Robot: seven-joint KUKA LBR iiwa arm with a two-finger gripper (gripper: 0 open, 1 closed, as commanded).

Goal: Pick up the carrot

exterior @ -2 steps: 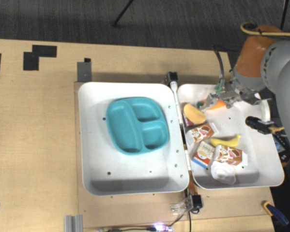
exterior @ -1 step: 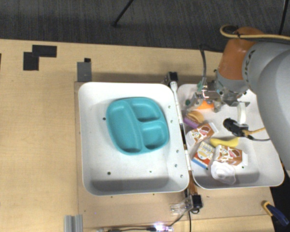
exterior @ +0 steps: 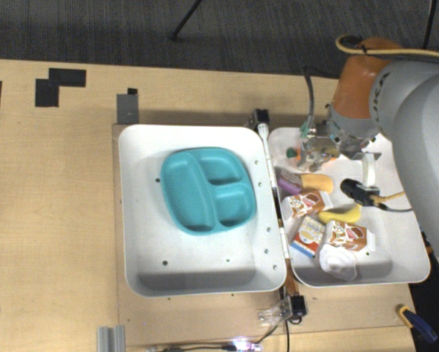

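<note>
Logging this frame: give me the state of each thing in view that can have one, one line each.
Claw: low over the far end of the right bin, open or shut unclear.
Carrot: lying in the right bin, just below the claw, not lifted.
Teal tray: lying flat in the left bin, compartments bare.
Banana: lying among packets in the right bin.
Right bin: cluttered with small items.

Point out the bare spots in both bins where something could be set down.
Left bin: bare white floor rings the teal divided tray, widest along the near wall and left side. Right bin: crowded; packets, a banana and the gripper fill the middle, leaving a strip by its right wall.
</note>
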